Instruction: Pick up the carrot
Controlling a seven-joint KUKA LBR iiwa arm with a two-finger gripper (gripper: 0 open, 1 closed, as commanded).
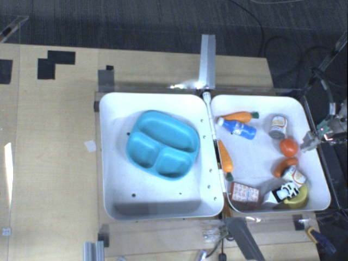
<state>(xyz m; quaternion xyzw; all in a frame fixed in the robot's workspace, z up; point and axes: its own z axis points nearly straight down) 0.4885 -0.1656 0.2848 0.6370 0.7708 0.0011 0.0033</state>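
At the far right edge of the bench, the gripper (pixel 321 135) is hovering just outside the right bin's (pixel 255 99) right wall, and from where I am standing I cannot tell how its jaws are set, as the tool is showing as little more than a small grey-and-teal shape; nothing is visibly held. Inside that bin, a carrot (pixel 225 157) is lying lengthwise hard against the left wall, green end toward the front, with a second carrot (pixel 240 116) resting crosswise near the back, just above a blue bottle (pixel 239 128). A small can (pixel 278 124), a tomato (pixel 289 147) and an orange-brown piece (pixel 285 166) are crowding the right side near the gripper, while a brown carton (pixel 244 192), a black-and-white packet (pixel 286 190) and a yellow item (pixel 297 198) are lining the front wall. The middle of the bin floor is staying open, giving bare white room between the left-wall carrot and the right-hand cluster. In the left bin (pixel 114 162), a blue divided tray (pixel 162 144) is sitting alone, well apart from every wall.
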